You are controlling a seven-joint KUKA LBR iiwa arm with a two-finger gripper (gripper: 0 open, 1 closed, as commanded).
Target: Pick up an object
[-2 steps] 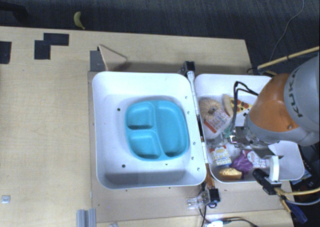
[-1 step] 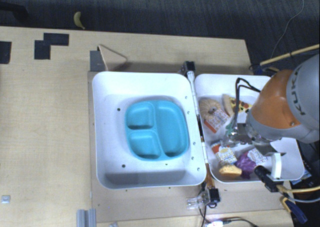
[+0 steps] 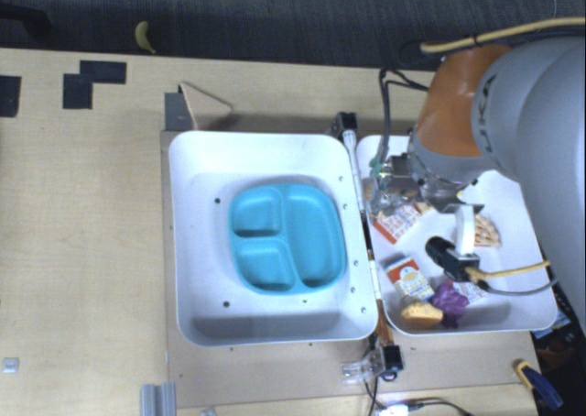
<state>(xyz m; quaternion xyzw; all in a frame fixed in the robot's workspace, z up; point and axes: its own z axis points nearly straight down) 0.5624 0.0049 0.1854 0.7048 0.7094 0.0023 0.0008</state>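
**Camera view: small toys wait in the right bin**

Camera view shows the gripper (image 3: 396,187) low in the right bin (image 3: 513,194), beside the left bin (image 3: 197,222) with its blue tray (image 3: 286,236). I cannot tell its state. Just below it lies a red-and-white packet (image 3: 397,222). It looks light, thin and bendy; pinching its edges seems best.

tray (image 3: 286,236) in left bin (image 3: 197,222)

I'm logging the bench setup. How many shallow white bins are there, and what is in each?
2. The left bin holds a blue divided tray. The right bin holds a clutter of small items, including a purple object near its front; the arm covers part of it, so more may be hidden.
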